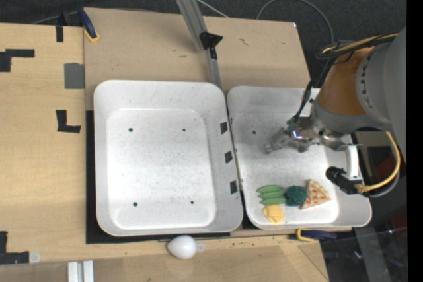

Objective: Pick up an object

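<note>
The right bin (264, 105) holds a small cluster near its front edge: a green pea pod (269, 191), a dark green broccoli piece (295, 195), a pizza slice (317, 195) and a yellow toy piece (273, 212). My gripper (273, 146) hangs over the middle of the right bin, pointing left and slightly down, a short way behind the cluster. Nothing shows in its grasp. The grey arm with its orange band (340, 86) comes in from the right.
The left bin (158, 92) sits beside the right one. A white egg-shaped object (182, 247) lies on the bench in front of the left bin. A metal pole (188, 0) slants in from the top, ending between the bins.
</note>
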### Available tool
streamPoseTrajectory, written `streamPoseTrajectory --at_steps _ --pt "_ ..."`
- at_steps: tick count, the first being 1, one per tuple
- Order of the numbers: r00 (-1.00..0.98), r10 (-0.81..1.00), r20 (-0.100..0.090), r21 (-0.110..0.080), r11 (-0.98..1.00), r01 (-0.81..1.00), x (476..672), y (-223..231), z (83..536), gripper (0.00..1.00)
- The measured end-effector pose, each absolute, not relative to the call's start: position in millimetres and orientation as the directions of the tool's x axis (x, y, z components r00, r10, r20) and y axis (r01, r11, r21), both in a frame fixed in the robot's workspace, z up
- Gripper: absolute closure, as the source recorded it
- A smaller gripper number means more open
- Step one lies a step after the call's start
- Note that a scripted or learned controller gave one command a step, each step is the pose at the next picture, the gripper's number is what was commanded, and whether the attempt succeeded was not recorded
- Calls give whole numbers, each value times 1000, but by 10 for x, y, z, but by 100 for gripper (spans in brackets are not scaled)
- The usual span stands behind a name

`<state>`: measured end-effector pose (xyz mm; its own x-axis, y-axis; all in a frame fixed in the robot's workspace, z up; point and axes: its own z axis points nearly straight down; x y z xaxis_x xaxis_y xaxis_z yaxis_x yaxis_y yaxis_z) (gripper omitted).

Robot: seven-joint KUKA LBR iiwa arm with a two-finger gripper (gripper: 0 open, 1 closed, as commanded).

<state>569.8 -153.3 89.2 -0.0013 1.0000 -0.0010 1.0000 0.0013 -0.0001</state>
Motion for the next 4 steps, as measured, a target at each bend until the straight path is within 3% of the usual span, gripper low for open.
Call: streamPoseTrajectory --at_steps 1,4 --pt "-2 1000 -1 -1 2 1000 5698 -1527 990 100" --pt "-2 1000 -2 4 2 1000 5822 -1573 2347 100"
